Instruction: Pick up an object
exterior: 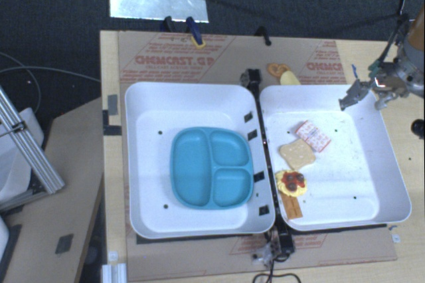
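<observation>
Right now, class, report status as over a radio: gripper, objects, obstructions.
Gripper over right bin's far right corner, holding nothing. Toast slice, pink packet lie apart, left. Path unobstructed.

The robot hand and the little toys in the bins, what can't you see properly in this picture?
1. Gripper, camera view: small and blurred at the right edge, so its finger position is unclear.
2. Arm: cut off by the right edge.
3. Yellow and brown pieces behind the right bin: partly hidden by its rim.
4. Red-topped toy food: too small to identify.
</observation>
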